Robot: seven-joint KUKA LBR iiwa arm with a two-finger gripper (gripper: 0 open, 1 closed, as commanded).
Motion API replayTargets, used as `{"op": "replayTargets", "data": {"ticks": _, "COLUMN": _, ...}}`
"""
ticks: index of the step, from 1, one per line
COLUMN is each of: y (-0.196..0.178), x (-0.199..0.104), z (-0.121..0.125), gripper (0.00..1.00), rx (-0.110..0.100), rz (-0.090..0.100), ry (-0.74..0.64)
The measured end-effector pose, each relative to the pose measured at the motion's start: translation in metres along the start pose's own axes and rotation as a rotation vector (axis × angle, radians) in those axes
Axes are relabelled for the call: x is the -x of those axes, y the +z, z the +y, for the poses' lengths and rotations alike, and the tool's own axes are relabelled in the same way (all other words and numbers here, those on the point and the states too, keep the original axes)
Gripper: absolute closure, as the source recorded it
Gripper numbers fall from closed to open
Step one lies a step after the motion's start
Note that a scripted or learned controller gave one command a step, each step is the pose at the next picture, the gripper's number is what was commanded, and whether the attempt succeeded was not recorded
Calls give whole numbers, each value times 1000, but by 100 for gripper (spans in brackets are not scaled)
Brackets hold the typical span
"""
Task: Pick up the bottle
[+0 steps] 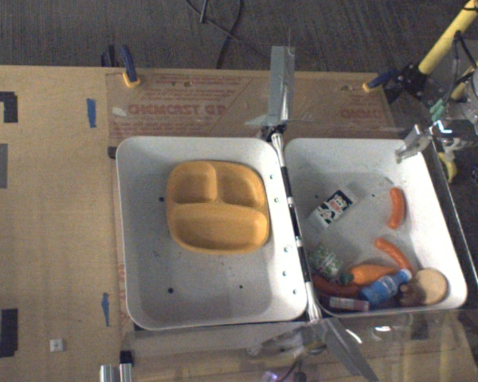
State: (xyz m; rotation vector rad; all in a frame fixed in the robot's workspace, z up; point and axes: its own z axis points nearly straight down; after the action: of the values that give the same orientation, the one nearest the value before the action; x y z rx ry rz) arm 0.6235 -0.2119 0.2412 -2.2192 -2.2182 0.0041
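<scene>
While gripper (412, 143) state unclear, bottle (385, 286) well apart, near rt bin's (366, 156) front.

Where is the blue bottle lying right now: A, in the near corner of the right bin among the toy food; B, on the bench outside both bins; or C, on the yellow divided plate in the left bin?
A: the blue bottle lies in the right bin, beside a carrot.

Tray (217, 206) in left bin (135, 237); bottle (385, 286) in right bin (358, 165).
</scene>
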Motion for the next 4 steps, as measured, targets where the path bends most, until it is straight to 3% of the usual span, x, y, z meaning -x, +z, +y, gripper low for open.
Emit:
{"op": "replayTargets", "data": {"ticks": 1, "y": 150, "x": -17, "z": -40, "gripper": 0, "rx": 0, "rz": 7, "ry": -14}}
{"op": "replayTargets", "data": {"ticks": 2, "y": 157, "x": -15, "z": 24, "gripper": 0, "rx": 4, "rz": 31, "ry": 117}}
{"op": "replayTargets", "data": {"ticks": 3, "y": 117, "x": -17, "z": 35, "gripper": 0, "rx": 4, "rz": -2, "ry": -23}}
{"op": "replayTargets", "data": {"ticks": 4, "y": 110, "x": -18, "z": 36, "gripper": 100, "rx": 3, "rz": -3, "ry": -24}}
